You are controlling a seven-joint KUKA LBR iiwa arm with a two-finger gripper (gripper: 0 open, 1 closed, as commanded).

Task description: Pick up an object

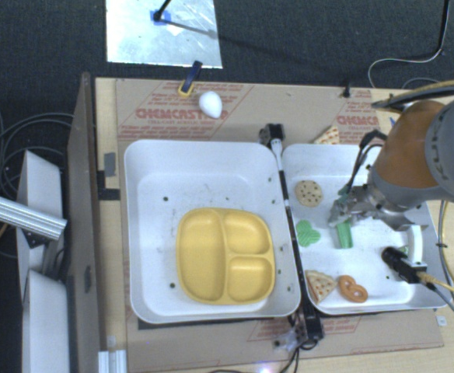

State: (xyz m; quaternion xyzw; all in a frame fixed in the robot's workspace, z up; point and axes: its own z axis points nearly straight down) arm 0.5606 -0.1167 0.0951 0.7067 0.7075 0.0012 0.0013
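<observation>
Gripper [343,214] low in right bin [330,155], at green block's [343,235] top end beside cookie [309,193]; grip state unclear.

Items, placed from the gripper [343,212]:
- Left white bin [145,208], to its left.
- Yellow divided plate [225,255], three compartments, lying flat in that bin, left and slightly below.
- White egg-shaped object [210,103] on the cardboard-covered surface [289,103], up and left, beyond the bins.
- Small blue-and-yellow piece [189,79], just beside the egg-shaped object.
- Silver sheet [163,22] on the dark floor, far up-left.
- Black cables [9,142], far left.
</observation>
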